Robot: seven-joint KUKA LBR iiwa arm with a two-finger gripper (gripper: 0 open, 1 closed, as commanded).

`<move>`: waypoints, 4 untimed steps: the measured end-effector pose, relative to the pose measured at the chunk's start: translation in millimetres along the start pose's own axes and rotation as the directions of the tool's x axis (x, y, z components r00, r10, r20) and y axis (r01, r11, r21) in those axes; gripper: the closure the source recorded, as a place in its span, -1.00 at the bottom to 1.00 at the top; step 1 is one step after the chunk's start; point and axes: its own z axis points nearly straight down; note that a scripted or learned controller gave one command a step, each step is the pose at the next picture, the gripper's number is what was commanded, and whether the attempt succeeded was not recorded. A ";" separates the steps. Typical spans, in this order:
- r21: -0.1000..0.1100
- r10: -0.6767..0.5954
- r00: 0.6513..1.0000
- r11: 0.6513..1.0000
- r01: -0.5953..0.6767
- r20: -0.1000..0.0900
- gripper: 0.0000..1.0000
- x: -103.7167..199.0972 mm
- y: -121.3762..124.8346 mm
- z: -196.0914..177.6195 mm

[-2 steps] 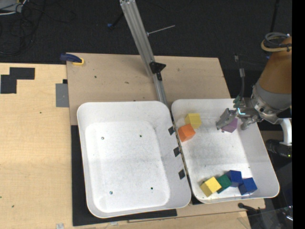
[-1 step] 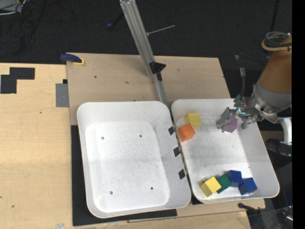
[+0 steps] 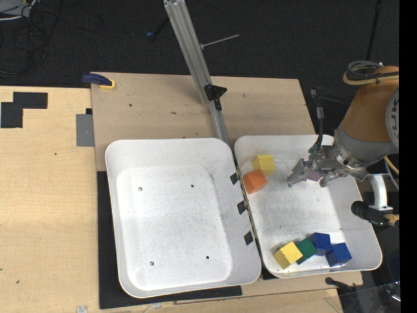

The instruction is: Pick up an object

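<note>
Hovering low over the right-hand bin (image 3: 365, 256), the gripper (image 3: 306, 172) sits just right of the yellow block (image 3: 264, 162) and orange block (image 3: 255, 181), which touch near the bin's left wall. From here I cannot tell how it is set. Yellow (image 3: 287, 253), green (image 3: 305, 249) and blue blocks (image 3: 330, 247) cluster at the near edge, well apart.

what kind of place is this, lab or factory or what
Most likely a robotics lab: a bench with two white bins, small coloured blocks such as the orange block, and cables on the dark floor.
</note>
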 end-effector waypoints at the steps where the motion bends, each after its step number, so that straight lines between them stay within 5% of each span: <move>1: 0.002 0.002 1.000 1.000 -0.002 0.000 -1.00 -5.7 3.5 60.7; 2: -0.006 0.004 1.000 1.000 -0.004 0.001 -1.00 -5.1 4.2 77.5; 3: -0.005 0.009 1.000 1.000 -0.009 0.000 1.00 -5.8 3.9 67.4; 4: -0.009 0.000 1.000 1.000 0.000 0.002 1.00 -2.1 3.0 24.3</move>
